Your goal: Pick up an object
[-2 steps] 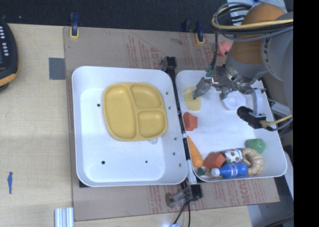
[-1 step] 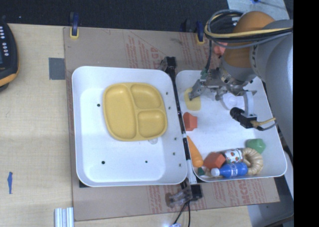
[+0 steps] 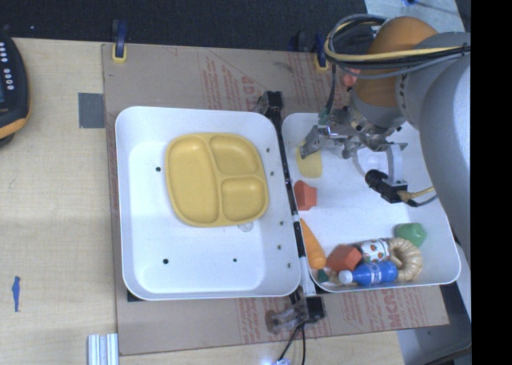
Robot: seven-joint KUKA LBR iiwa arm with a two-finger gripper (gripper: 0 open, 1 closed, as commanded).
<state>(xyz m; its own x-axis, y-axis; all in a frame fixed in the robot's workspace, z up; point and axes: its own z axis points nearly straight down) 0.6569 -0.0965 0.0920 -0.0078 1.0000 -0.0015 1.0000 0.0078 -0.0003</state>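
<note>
The jaws (image 3: 350, 141) hang over the right bin (image 3: 436, 219); their state cannot be determined. A yellow block (image 3: 310, 164) lies just left of them.

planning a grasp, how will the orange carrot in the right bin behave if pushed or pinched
The carrot looks smooth and tapered, so it may slip toward its thin end when pinched. Its rounded body could roll if pushed sideways. It lies against the right bin wall, which likely leaves little finger room on that side.
</note>
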